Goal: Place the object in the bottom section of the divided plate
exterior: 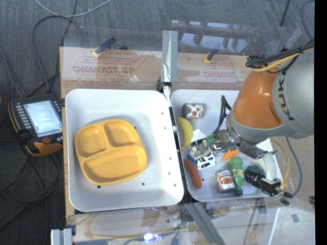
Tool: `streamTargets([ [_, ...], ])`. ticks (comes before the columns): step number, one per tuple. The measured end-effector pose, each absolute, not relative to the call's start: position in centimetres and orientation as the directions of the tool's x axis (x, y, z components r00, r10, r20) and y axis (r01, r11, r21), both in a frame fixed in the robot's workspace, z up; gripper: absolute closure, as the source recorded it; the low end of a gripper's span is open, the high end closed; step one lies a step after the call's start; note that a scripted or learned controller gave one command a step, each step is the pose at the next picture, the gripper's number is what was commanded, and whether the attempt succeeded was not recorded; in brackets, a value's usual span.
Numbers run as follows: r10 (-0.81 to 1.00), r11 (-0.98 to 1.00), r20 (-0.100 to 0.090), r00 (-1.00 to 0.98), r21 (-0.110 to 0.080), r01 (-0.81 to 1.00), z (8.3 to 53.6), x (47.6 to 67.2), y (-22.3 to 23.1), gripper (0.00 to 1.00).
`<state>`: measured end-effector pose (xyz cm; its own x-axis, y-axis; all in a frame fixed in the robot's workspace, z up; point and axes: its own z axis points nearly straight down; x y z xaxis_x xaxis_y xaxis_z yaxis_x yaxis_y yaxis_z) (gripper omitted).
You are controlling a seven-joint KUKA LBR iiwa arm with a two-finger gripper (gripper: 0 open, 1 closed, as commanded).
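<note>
Down in the right bin [265, 160], the fingers [203, 152] hang low among the clutter; whether they are wide or narrow cannot be told. Just left of them lies a banana [185, 130], below them a sausage [193, 173], above them a can [193, 111]. Well to their left, the yellow plate [110, 150] sits in the left bin [92, 198].

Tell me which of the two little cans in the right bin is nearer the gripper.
The can at the bin's near edge, beside the green bottle, looks somewhat nearer the gripper. The other can lies on its side near the far edge, above the banana.
</note>
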<state>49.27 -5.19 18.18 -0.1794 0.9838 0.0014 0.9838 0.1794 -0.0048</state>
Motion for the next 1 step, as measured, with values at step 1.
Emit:
streamTargets([
  [1,0.918,0.397,-0.006,-0.397,0.006,0.918,18.63,55.89,2.9,1.0],
])
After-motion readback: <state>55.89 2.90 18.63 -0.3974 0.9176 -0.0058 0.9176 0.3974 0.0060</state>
